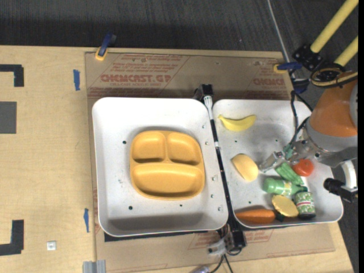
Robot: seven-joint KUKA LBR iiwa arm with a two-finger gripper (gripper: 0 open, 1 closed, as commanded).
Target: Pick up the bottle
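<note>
Cardboard-covered bench, two white bins, dark carpet beyond.

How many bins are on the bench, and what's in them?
2. The left bin holds a yellow tray; the right bin holds toy food and the bottle, some possibly hidden under the arm.

The table is tan, with black tape marks at its left. A printed cardboard sheet lies flat on it, held by clamps at the far edge. Two shallow white bins, left bin and right bin, sit side by side on the cardboard, touching.
</note>
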